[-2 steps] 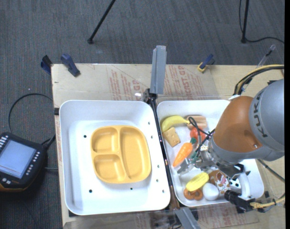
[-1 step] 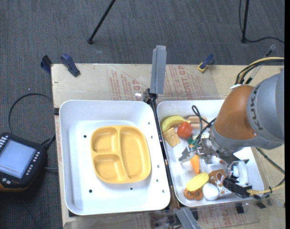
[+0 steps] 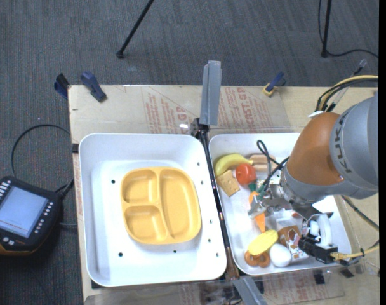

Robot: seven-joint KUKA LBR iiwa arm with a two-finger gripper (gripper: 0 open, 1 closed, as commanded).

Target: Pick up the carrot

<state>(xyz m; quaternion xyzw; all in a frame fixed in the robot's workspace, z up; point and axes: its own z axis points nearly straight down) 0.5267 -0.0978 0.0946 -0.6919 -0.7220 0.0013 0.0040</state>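
Note:
The carrot shows as a small orange piece in the middle of the right bin, with another orange bit just above it. My gripper reaches down from the grey and orange wrist, right over these orange pieces. The gripper's own body hides most of the carrot, so I cannot tell if anything is held.
The right bin also holds a banana, a red tomato, a cheese wedge, a yellow lemon, a white egg and a pretzel. A yellow divided plate lies in the left bin.

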